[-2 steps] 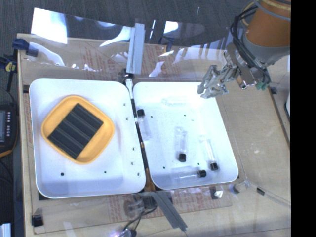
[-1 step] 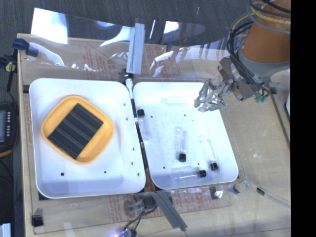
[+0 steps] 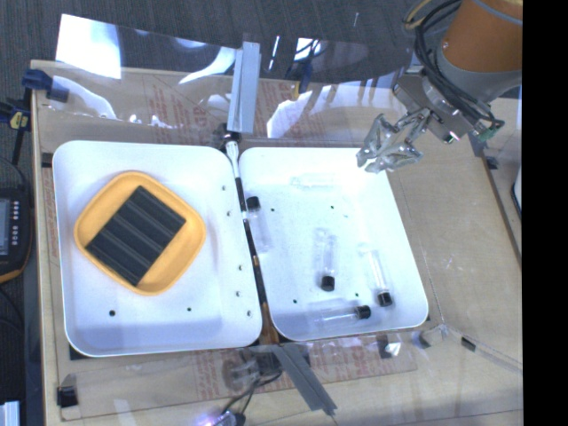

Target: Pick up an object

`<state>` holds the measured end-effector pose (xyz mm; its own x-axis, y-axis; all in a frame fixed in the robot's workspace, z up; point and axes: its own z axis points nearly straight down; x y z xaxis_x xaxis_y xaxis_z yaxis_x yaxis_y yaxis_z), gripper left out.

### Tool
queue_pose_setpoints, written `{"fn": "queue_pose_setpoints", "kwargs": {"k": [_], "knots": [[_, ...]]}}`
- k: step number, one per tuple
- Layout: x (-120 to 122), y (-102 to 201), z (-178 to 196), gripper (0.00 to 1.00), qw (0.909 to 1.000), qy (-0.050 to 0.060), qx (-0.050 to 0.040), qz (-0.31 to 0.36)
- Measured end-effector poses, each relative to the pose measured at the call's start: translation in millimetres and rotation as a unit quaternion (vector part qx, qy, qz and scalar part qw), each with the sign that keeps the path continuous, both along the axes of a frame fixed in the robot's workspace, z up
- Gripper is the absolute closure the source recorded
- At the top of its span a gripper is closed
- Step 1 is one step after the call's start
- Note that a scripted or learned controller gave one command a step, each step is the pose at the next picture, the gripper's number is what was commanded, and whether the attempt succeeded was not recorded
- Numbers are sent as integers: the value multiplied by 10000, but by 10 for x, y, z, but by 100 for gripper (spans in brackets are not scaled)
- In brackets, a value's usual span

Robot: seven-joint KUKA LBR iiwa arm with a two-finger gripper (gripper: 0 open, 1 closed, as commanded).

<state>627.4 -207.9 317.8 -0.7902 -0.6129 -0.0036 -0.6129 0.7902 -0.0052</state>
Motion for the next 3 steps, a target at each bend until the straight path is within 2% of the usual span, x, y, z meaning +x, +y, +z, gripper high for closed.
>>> {"fn": "queue_pose_setpoints", "kwargs": {"k": [1, 2, 3], "knots": [[10, 4, 116, 100, 10000, -17, -10, 2], [34, -3, 307, 100, 9868, 19, 2, 1621], [-324, -1, -168, 100, 9693, 34, 6, 2458]]}}
